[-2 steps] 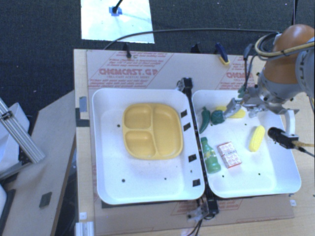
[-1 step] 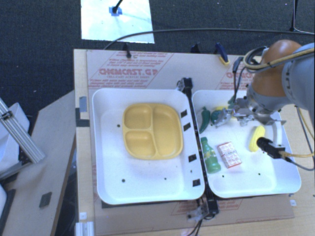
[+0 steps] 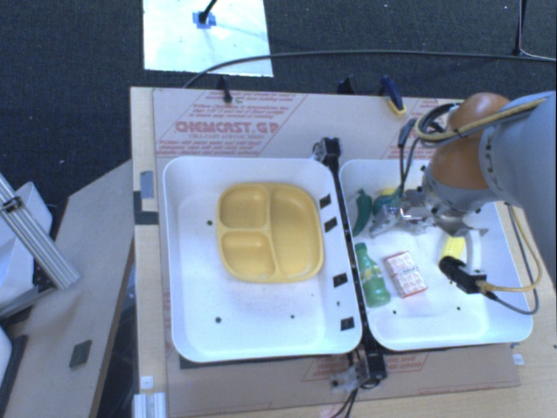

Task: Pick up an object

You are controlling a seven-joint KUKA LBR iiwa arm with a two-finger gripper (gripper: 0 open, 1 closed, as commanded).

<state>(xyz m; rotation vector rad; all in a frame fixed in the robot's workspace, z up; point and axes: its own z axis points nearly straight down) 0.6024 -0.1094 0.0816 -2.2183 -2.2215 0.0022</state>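
Closest to the worktop's [image 3: 235, 116] near edge, in the right bin [image 3: 435, 342], a green bottle [image 3: 372, 277] lies along the divider between the two bins, its cap pointing toward the far edge. Just beside it, on the side of the worktop's right edge, sits a small red-and-white box [image 3: 406, 273], a little askew. Neither touches the tool.

Farther back, the tool [image 3: 389, 214] hangs low over the middle of that bin, with the grey arm [image 3: 513, 155] coming in over the worktop's right edge. I can't tell whether the tool is spread or closed, and nothing I can see is caught in it. A green pepper [image 3: 361, 209] lies close on its left, against the divider; I can't say whether they touch. The bottle and box lie nearer than the tool, the box almost straight in front of it.

The left bin [image 3: 200, 320] holds a yellow divided plate [image 3: 268, 232], lying flat near its middle, well apart from the tool.
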